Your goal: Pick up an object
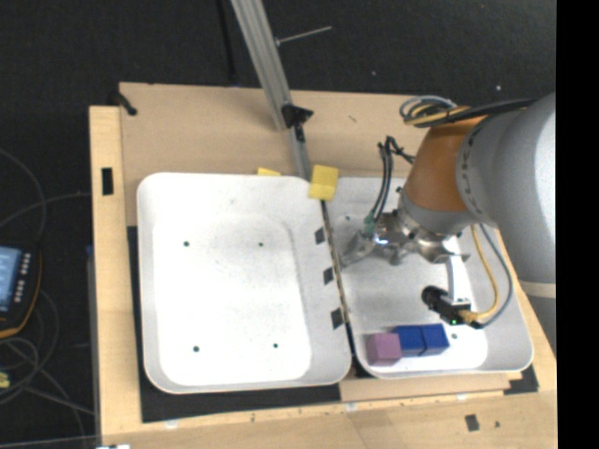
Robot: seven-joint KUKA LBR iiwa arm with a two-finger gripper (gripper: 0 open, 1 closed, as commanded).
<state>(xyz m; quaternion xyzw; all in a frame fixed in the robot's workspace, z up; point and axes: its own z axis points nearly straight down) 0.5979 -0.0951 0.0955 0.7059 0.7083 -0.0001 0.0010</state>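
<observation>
In the right bin point(496, 354) a purple block point(383, 347) and a blue block point(421, 339) lie side by side near the front edge. My gripper point(360, 243) hangs over the left part of that bin, close to the divider between the bins, well behind the blocks. The arm's grey body and orange band point(440, 171) cover the bin's back right. I see nothing between the fingers.
The left bin point(225, 279) is a bare white tray with a few dark dots. A yellow piece point(324, 181) sits on the rim at the back between the bins. A slanted metal pole point(267, 54) rises behind them. Cables point(487, 288) trail along the arm's wrist.
</observation>
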